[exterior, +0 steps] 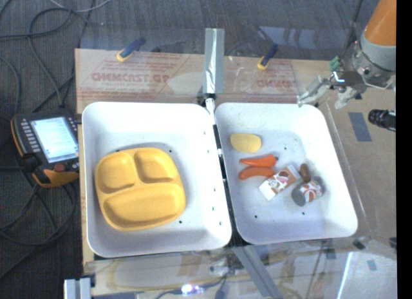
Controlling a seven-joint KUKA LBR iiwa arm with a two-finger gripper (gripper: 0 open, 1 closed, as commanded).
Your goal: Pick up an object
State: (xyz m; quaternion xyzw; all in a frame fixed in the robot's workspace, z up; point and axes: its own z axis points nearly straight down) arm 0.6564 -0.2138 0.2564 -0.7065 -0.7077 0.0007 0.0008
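The right bin [335,162] holds several small items: a pale yellow oval piece [245,142], two orange carrot-like sticks [257,161] [255,173], a white and red carton [278,183], a small brown piece [304,171] and a grey can [307,192] lying on its side. My gripper [328,96] hangs over the bin's far right corner, well above and behind the items. Its fingers are spread open with nothing between them.
The left bin [96,117] carries a yellow divided plate [140,187]. A teach pendant [48,138] lies left of the bins. Two blue and yellow clamps [131,48] [267,56] and a silver strip [213,62] sit on the board behind them.
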